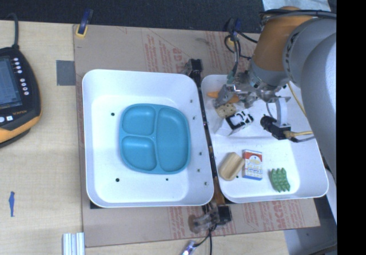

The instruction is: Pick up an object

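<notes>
While reaching into the right bin point(309, 182), my gripper point(235, 105) is hovering above a black-and-white piece point(240, 120); finger state, I cannot tell.

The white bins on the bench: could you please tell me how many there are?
2. The left bin holds a blue divided plate; the right bin, beside it, holds small objects.

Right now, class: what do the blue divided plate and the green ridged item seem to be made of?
Blue divided plate: probably moulded plastic, matte, with uniform colour and soft rounded ridges. Green ridged item: possibly rubber or soft plastic, bumpy surface; too small to be sure.
</notes>
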`<state>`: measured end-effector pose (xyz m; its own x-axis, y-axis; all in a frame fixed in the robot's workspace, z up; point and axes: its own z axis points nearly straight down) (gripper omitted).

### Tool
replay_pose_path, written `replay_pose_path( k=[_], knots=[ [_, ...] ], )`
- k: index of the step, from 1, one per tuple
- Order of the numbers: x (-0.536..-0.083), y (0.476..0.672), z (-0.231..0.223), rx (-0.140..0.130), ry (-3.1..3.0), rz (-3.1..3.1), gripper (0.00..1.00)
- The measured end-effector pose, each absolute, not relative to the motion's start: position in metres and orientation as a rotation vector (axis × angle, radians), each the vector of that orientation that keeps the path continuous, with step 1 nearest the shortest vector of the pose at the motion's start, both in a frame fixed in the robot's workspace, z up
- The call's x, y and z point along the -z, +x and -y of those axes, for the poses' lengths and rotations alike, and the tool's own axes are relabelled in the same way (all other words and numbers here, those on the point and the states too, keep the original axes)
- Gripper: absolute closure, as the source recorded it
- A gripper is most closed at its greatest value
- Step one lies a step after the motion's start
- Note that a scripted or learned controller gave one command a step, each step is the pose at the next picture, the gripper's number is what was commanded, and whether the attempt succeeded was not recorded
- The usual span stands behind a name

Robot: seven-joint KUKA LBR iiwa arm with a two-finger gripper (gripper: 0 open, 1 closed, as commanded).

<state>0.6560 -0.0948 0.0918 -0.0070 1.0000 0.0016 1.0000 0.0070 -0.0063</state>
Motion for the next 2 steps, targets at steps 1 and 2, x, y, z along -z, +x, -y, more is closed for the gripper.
replay_pose_path(
  k=[1, 2],
  knots=[
    [-0.093, 0.656, 0.093, -0.005, -2.211, 2.224, 0.0],
    [-0.104, 0.656, 0.093, -0.006, -2.209, 2.226, 1.0]
  ],
)
